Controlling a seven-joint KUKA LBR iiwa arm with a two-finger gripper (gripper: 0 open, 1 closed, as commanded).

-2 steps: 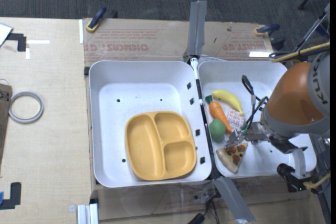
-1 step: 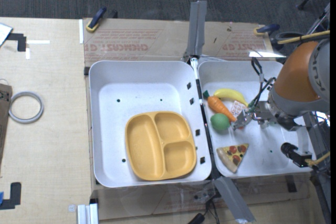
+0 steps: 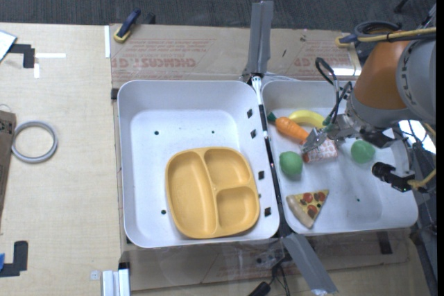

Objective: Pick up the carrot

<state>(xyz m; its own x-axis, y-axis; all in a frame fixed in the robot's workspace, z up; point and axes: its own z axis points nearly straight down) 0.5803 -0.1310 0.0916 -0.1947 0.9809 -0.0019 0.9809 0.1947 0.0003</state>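
Observation:
The orange carrot point(image 3: 291, 129) with a green top lies at a slant in the upper left of the right bin point(image 3: 388, 208). Its green end points toward the divider. My gripper point(image 3: 315, 144) hangs low over the bin, just right of and below the carrot's thick end, and nothing shows in its grasp. It partly covers a pink and white item point(image 3: 323, 154). The grey arm with its orange band point(image 3: 380, 80) reaches in from the right.
A yellow banana point(image 3: 308, 118) lies just behind the carrot. One green ball point(image 3: 291, 163) sits below the carrot, another point(image 3: 362, 150) right of the gripper. A pizza slice point(image 3: 308, 206) lies near the front. The left bin point(image 3: 139, 170) holds a yellow divided plate point(image 3: 191, 211).

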